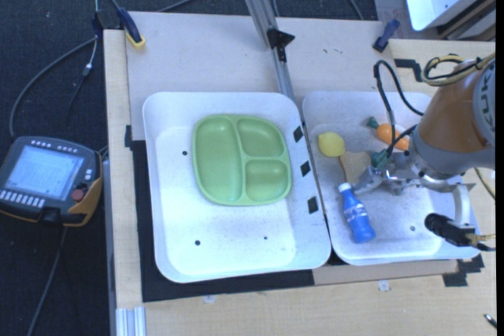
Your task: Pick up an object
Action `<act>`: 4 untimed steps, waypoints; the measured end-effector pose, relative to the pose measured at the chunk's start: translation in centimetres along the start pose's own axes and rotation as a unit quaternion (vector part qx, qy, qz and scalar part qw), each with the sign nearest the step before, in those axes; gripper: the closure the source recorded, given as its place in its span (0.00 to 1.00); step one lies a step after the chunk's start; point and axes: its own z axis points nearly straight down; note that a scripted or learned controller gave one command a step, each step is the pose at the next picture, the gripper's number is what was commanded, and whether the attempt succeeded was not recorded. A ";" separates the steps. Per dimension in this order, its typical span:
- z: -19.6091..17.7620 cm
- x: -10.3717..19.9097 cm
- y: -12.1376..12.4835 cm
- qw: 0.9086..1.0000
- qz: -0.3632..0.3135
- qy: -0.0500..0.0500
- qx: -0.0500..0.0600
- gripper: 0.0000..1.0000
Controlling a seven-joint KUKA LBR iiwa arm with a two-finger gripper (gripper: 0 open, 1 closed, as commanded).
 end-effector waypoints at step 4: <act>-18.1 -0.3 0.7 1.000 -0.001 -0.002 -0.006 1.00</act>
